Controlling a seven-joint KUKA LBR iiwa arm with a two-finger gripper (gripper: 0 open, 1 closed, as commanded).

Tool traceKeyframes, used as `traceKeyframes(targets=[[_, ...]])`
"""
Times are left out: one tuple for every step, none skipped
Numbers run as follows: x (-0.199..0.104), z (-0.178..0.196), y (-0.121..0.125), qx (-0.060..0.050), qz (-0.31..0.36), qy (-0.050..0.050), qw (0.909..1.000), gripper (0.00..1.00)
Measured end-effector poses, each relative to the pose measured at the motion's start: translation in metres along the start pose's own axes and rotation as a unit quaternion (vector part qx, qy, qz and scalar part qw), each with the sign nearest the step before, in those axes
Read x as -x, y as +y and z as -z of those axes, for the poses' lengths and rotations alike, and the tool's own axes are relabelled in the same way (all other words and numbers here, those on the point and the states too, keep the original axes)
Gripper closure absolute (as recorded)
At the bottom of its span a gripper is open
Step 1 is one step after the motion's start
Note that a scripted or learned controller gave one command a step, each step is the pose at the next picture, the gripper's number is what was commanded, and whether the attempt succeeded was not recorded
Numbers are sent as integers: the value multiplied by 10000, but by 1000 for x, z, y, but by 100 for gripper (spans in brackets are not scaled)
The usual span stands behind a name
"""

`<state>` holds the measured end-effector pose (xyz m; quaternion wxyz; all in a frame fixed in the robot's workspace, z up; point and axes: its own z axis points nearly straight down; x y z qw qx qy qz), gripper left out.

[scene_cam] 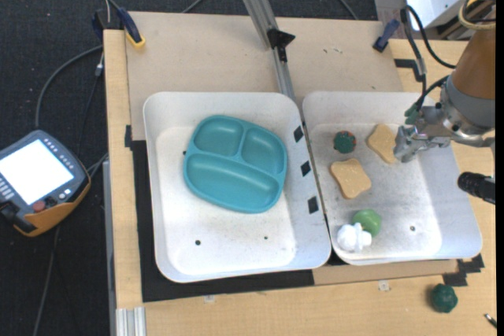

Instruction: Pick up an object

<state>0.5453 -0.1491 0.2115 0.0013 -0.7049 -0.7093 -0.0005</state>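
While the gripper (409, 144) hangs in the right bin (441, 240), just beside a tan bread slice (381, 142), whether its fingers are open or closed cannot be told.

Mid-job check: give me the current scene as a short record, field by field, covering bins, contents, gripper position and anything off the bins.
left bin: holds a teal divided plate
right bin: dark green ball, two tan bread pieces, green-and-white object
gripper: low over the right bin, beside the upper bread piece
grasp: nothing seen between the fingers
outside bins: green ball on the bench, lower right
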Motion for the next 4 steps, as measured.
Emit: traceKeyframes(targets=[[-50, -6, 25, 15, 2, -6, 10000, 100], [-99, 8, 43, 23, 4, -3, 10000, 100], [-153, 2, 53, 12, 0, -5, 10000, 100], [-198, -3, 68, 14, -9, -8, 10000, 100]])
